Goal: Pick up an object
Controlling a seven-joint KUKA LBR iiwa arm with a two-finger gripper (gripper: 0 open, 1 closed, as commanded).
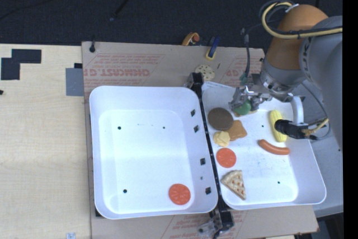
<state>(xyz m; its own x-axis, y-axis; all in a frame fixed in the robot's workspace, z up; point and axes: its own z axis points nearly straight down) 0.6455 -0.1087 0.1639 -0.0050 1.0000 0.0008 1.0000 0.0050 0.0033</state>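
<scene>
Grey metal marked the claw (244, 101), which hung low over the far edge of the right bin (305, 190), a green object (241, 109) at its tip; whether it gripped could not be told; just beside lay a brown patty (220, 118); farther off, a corn cob (277, 125), sausage (273, 147) and pizza slice (234, 183); one red slice (179, 194) sat in the left bin (100, 165).

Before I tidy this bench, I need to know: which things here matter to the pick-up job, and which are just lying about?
For the job:
gripper
green item beneath it
brown disc
corn cob
sausage
pizza slice
orange slices and

Lying about:
yellow clamp
orange clamp
cookie outside the bins
</scene>
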